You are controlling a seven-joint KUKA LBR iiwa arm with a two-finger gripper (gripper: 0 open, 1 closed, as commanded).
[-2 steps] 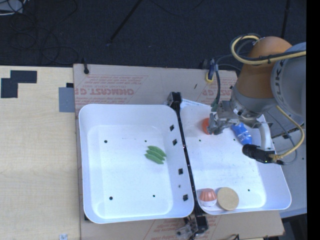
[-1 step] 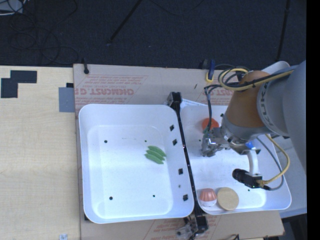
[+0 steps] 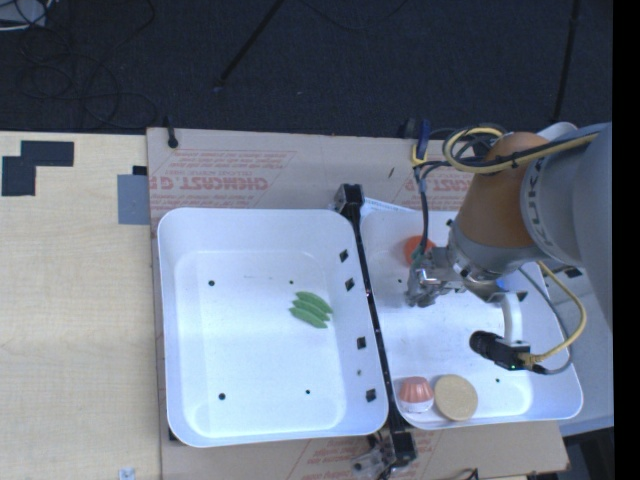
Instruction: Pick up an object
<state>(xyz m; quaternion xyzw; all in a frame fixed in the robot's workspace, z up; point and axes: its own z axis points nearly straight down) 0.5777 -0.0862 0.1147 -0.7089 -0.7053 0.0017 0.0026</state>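
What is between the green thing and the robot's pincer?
In the camera view, the black divider where the two bins meet lies between the green thing and the pincer.

Arm [image 3: 560, 198]: grey casing, broad orange band [image 3: 495, 203] above wrist. Yellow and black cables [image 3: 470, 148] looped at band's top. Metallic gripper [image 3: 424, 286] below; yellow cable trailing beside wrist.

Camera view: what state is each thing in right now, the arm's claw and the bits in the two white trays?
gripper: low in the right bin
green object: lying loose in the left bin
orange object: partly hidden behind the gripper
tan disc: lying flat
pink-and-white object: beside the disc
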